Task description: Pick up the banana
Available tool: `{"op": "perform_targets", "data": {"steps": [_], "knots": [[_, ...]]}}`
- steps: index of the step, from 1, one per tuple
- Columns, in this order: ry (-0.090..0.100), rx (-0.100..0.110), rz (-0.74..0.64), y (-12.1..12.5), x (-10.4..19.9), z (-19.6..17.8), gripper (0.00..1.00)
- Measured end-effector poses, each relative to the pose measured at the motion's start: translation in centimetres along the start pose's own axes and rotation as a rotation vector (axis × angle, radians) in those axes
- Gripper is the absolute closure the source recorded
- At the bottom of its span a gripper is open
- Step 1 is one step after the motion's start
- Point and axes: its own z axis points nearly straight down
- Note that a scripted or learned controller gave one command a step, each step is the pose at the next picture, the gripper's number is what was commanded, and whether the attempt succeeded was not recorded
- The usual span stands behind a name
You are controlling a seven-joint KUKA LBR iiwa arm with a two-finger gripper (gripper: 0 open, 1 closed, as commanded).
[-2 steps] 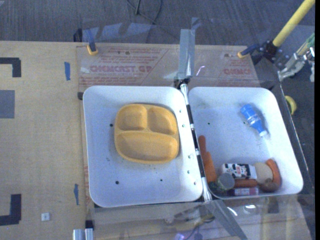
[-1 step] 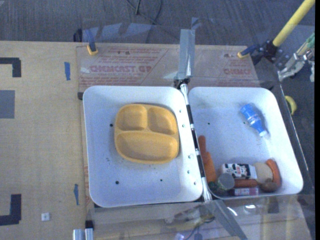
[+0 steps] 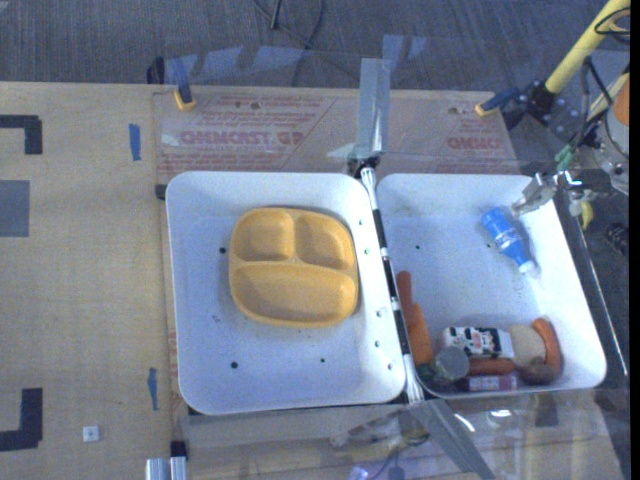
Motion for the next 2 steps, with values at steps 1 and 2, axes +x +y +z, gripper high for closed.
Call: {"op": "perform_targets", "data": {"steps": [1,2], "knots": [[-0.002,-0.003,-0.102,5.5,-0.8,-9.3,0.00],[0.000,0.000,-0.188,-0.8,-0.2,1.7,0.00]]}}
